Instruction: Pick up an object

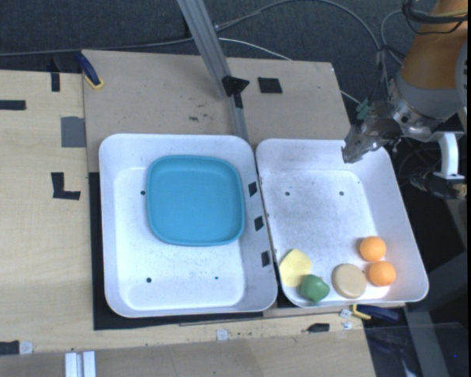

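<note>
Camera view, round orange ball (372, 248), matte

Plate (195, 199) in left bin (114, 234).

We've got the gripper (355, 151) hanging over the right bin's (330, 203) far right corner. Blue plate (195, 199) sits in the left bin (125, 234). Along the right bin's near edge: yellow piece (294, 264), green one (314, 288), beige disc (348, 280), two orange balls (372, 248).
</note>
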`<state>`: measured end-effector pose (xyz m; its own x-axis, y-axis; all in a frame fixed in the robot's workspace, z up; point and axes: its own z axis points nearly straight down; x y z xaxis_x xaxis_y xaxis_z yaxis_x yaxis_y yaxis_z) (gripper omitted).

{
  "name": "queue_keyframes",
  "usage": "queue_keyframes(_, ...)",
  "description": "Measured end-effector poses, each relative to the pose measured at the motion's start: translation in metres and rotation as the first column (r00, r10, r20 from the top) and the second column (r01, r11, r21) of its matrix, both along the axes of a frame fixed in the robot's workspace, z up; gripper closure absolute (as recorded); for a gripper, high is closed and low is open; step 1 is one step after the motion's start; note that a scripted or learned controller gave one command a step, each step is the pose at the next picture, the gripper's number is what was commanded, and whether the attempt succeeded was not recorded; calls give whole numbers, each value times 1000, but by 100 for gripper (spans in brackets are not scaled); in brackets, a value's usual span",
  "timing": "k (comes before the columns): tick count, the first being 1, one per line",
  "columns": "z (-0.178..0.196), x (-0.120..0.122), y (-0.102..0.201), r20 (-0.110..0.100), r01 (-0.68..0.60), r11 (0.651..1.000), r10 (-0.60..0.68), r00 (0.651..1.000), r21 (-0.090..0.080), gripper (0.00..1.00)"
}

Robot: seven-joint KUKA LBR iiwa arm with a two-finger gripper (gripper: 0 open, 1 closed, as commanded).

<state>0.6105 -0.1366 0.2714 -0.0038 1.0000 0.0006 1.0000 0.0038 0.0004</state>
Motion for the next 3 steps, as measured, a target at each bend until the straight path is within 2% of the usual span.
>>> queue_keyframes(2, -5, -50, 98, -1, 0, 1000, 0, 1000, 0, 100)
queue_keyframes(3, -8, -65, 138, -1, 0, 1000, 0, 1000, 0, 100)
